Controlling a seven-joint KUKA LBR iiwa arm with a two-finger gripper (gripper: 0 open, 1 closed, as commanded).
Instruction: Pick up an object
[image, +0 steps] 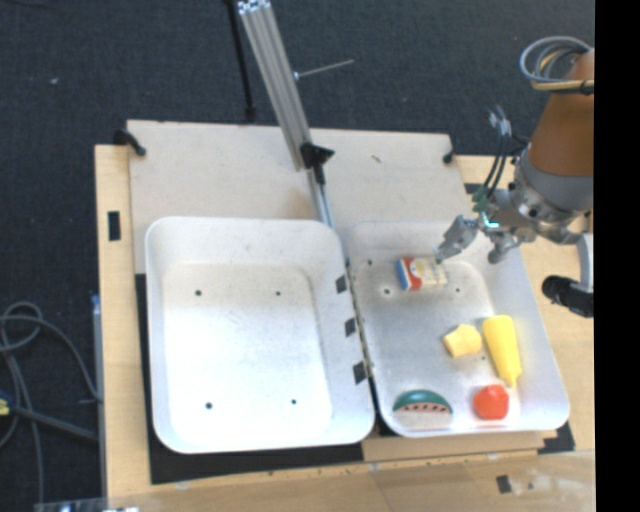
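You are looking down on 2 white bins side by side on a tan bench (118, 330). The left bin (165, 240) has only a few dark dots on its floor. The right bin (545, 385) holds all 5 objects.

The gripper (452, 243) reaches in from the right, at the end of the grey arm (545, 205) with its orange band, and sits over the upper part of the right bin. Its tip is just beside the upper right end of a small carton (420, 273), white with a red and blue end, which lies on its side near the bin's back wall. You cannot tell from this view whether they touch, and the gripper is too small and blurred to tell whether it is spread or pressed together.

Well apart from the carton, toward the front right, a pale yellow chunk (462, 341) lies touching or just beside a yellow corn cob (503, 347). A red tomato (490, 402) sits at the cob's lower end, and a watermelon slice (422, 405) rests against the front rim.

A slanted aluminium post (280, 85) rises from a black clamp behind the 2 bins, to the left of the gripper. Black clips (352, 325) sit along the seam between the bins. Grey cables (35, 345) lie on the dark floor at the left.
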